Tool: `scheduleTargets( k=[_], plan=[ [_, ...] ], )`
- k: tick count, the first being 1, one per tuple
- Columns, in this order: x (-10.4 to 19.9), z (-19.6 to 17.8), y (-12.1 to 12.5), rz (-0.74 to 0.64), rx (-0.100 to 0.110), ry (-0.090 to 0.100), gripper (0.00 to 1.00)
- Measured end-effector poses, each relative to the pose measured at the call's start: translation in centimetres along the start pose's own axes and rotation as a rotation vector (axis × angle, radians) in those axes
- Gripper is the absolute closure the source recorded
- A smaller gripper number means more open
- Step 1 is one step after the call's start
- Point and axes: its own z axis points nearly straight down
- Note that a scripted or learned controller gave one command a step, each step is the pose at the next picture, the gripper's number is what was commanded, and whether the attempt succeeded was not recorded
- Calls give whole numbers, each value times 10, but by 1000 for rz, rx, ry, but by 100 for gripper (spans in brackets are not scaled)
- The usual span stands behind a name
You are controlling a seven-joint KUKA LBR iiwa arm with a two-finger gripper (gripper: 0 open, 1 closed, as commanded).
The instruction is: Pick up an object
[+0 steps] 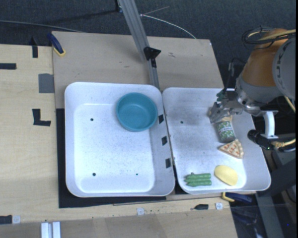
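Observation:
My gripper [219, 115] hangs low over the right bin [193, 138], near its right side. Directly beneath and just in front of it lies a small can with a green label [225, 130]; the gripper's tip overlaps the can's upper end. A pizza-slice toy [232, 148] lies just below the can. A yellow lemon-like piece [226, 174] and a green bean pod [197, 179] rest near the bin's front edge. A blue bowl [136, 111] sits at the back of the left bin [104, 157].
A slanted metal pole [137, 31] rises from the bench behind the bins. The arm's orange band [260, 66] and grey body stand at the right, above the right bin's far corner. Black tape marks lie on the wooden bench to the left.

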Motion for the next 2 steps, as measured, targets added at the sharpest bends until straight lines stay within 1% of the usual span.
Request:
scheduleTargets(
  k=[1,2],
  plan=[
    [11,-53,1,-1,-2,0,100],
    [11,-106,3,0,-2,-1,100]
  ],
)
